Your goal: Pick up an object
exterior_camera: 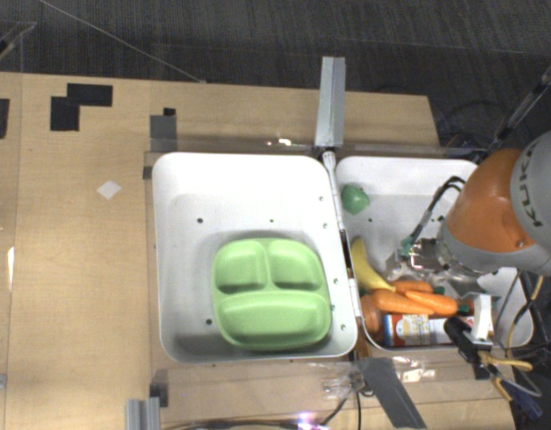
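The right bin [396,182] holds a small green ball [354,199] near its far left corner, a yellow banana [368,271] along its left wall, an orange carrot [418,301] and a bottle with a red cap and label [402,329] at its front. My gripper [420,262] reaches down into this bin just above the carrot and right of the banana. The arm's wrist covers its fingers.
The left bin [181,195] holds a green divided plate [271,292] toward its front right. A grey metal post [330,101] stands behind the seam between the bins. Cables hang at the right bin's front right corner.
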Robot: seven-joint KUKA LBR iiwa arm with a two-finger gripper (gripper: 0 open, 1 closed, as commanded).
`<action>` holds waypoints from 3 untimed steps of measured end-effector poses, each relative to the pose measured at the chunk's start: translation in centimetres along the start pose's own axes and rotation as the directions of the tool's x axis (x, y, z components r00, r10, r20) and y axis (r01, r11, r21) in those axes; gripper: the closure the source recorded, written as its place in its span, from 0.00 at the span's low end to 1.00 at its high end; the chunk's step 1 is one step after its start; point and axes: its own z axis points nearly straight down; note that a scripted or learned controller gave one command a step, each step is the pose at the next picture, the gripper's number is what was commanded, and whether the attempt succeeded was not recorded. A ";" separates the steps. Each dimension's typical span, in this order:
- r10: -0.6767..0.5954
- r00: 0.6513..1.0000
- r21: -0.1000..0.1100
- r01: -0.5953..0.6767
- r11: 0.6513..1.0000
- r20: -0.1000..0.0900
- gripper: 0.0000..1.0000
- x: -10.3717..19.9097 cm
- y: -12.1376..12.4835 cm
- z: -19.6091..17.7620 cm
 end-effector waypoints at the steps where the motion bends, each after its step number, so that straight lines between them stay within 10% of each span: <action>1: -0.052 0.999 -0.003 0.052 0.999 -0.002 0.00 -1.3 -0.5 0.0; 2: -0.125 0.992 0.004 0.125 0.992 -0.001 0.00 -6.0 -0.1 0.0; 3: -0.273 0.962 0.021 0.273 0.962 -0.004 0.00 -7.8 0.4 -9.3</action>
